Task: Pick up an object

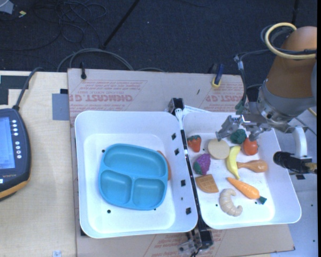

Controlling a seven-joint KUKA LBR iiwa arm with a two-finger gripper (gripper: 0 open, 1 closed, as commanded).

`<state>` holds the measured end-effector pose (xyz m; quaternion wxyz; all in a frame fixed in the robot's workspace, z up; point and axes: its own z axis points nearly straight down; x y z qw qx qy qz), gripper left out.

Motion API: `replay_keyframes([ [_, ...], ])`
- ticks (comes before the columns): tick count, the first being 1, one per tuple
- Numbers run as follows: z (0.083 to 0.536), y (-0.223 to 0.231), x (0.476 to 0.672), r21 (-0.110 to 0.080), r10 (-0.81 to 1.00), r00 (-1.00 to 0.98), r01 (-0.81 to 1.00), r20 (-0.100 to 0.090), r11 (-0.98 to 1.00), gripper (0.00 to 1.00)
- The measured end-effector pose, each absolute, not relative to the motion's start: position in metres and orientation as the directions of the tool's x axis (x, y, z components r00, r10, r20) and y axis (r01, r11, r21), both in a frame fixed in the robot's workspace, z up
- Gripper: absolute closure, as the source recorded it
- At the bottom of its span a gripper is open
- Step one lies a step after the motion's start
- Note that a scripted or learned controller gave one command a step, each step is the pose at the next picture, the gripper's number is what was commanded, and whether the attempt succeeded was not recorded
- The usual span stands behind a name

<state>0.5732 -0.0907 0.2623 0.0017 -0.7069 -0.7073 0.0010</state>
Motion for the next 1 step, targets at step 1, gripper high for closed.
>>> replay_keyframes([
  [1, 0.2721, -0.0913, 0.5732, -0.006, 1.000, -0.001, 1.000, 0.002, 0.001, 1.00],
])
